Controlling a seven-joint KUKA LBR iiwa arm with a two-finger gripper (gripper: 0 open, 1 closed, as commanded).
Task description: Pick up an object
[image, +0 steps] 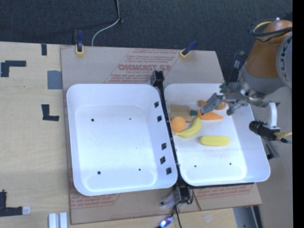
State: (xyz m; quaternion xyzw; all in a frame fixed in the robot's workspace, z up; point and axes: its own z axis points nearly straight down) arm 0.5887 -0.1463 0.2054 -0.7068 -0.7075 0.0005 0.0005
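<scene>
My two grey fingers (214, 102) stand spread apart with nothing between them, hovering over the upper part of the right-hand shallow white plastic bin (247, 167). My gripper (220, 103) sits just above a small orange carrot-shaped toy (212, 116), beside a dark teal piece (too small to identify). Further out lie a curved yellow plastic banana (191, 129) touching a round orange ball (178, 124), and a yellow corn cob (215, 140) nearby. The left-hand white bin (80, 141) adjoins.

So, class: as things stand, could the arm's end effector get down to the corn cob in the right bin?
Probably yes. The corn cob lies apart from the banana, with bare bin floor around it, and the end effector hangs just above that bin.
</scene>
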